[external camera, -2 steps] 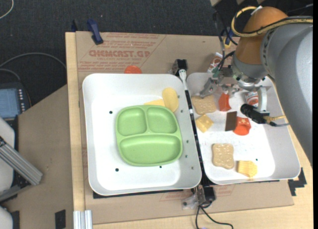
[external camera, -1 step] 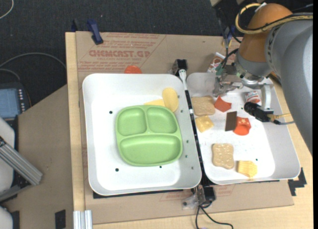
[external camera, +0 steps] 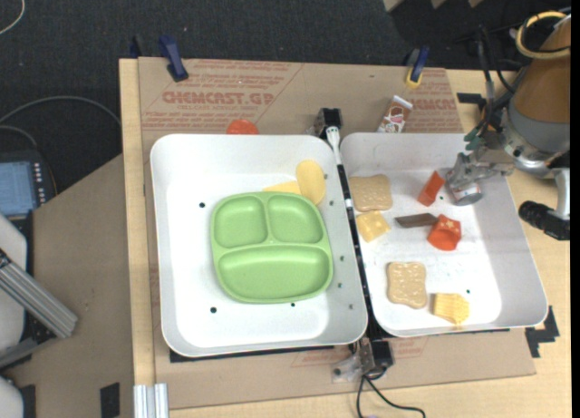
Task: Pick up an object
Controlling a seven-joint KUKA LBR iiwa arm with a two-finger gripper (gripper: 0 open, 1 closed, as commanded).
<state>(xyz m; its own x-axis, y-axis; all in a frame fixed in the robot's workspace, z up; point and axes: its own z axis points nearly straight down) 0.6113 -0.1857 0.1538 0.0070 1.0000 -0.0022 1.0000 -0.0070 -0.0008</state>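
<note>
The arm point(external camera: 542, 99) comes in from the upper right of the frame, its orange band high at the right edge and the grey wrist bending down and left toward the right bin point(external camera: 507, 253). The gripper point(external camera: 464, 191) hangs over the upper right part of that bin, pointing down; whether it is apart or together cannot be told from this slant, and nothing shows between its tips.

Just left of the gripper lies an orange block point(external camera: 430, 189), tilted. Below it sit a red piece point(external camera: 444, 233) and, touching that piece's left side, a dark bar point(external camera: 415, 220). Further left in the same bin are a round cracker point(external camera: 371, 193) and a yellow cheese wedge point(external camera: 372, 226) right under it. Near the lower edge lie a toast slice point(external camera: 407, 284) and a yellow chunk point(external camera: 450, 306), close together.

The left bin point(external camera: 181, 226) holds a green tray point(external camera: 269, 247) (three compartments) in the middle, with a pale yellow banana point(external camera: 311, 180) resting at its upper right corner.

On the worktop point(external camera: 272, 90) above the bins stand a small carton point(external camera: 395, 116) and an orange disc point(external camera: 241, 127).
</note>
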